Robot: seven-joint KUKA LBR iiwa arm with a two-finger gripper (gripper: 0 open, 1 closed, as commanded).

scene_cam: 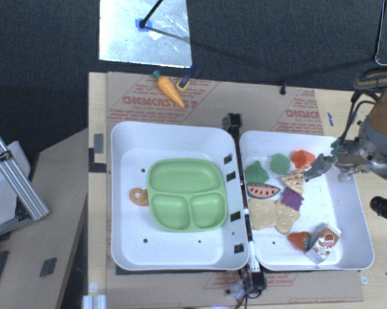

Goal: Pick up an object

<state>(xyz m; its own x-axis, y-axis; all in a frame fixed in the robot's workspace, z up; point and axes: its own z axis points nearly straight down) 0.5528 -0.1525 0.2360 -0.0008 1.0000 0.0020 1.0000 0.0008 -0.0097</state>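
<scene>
Two bins: left white bin (127,148) carries a green divided tray (186,195) with a small pretzel-shaped ring (139,196) just beside it; right white bin (353,219) carries the loose toy foods.
Pick candidates: orange-red piece (302,158), green round piece (280,162), green leafy piece (256,171), watermelon slice (262,190), tan wedge (294,181), purple piece (292,198), tan flat pieces (274,216), red piece (298,239), small printed carton (323,242).
Outside the bins: toy carrot (170,90) lies on the bench beyond the left bin.
Arm: enters from the right; gripper (318,166) sits low over the upper part of the right bin.
Gripper state: the dark fingers appear slightly parted, and nothing is visible between them.
Nearest item: tip lies just beside the tan wedge and the orange-red piece; contact cannot be confirmed.
Step in hand (judged): approach and descent onto a target; no object secured.
Next move calls for: centre the fingers over one single item, most likely the tan wedge, lower until they straddle it, close, then lift straight up.
Risk (judged): items lie close together, so a closing finger may nudge a neighbour or catch an edge only.
</scene>
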